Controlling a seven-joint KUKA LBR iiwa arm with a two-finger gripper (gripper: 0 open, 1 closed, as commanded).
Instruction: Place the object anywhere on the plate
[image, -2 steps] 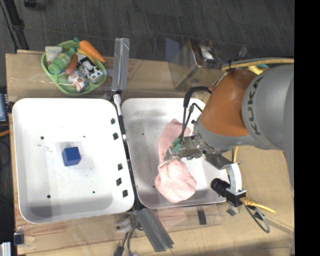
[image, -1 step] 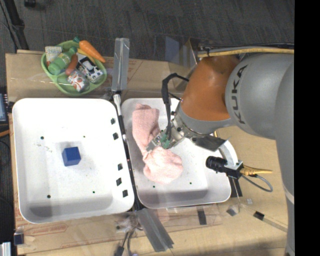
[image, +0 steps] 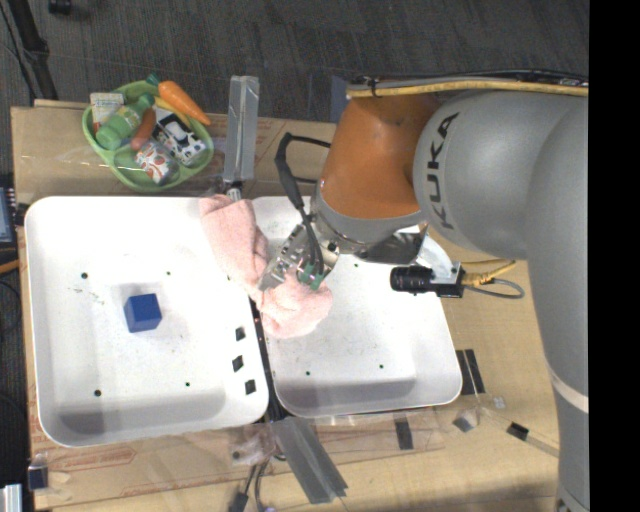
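Two shallow white bins sit side by side on the table (image: 500, 420). The left bin (image: 60, 330) holds a small blue cube (image: 143, 311), left of its centre, sitting flat and apart from the walls. No plate can be made out.

A pink cloth (image: 240, 245) drapes over the divide between the bins, running from the upper middle of the frame down into the right bin (image: 400, 350), where it bunches into a rumpled lump (image: 298, 308).

The grey arm (image: 500, 170) with its orange band (image: 375, 160) fills the upper right of the frame and reaches down to the centre. The claw (image: 295, 268) sits on the cloth, just above the lump, at the left edge of the right bin. Whether its tips are spread or pinched on the fabric cannot be told; cloth and metal overlap there.

A green bowl (image: 105, 150) of toy food, with an orange carrot (image: 180, 100) on top, stands on the table at upper left, beyond the left bin. A black cable (image: 290, 185) loops beside the wrist.
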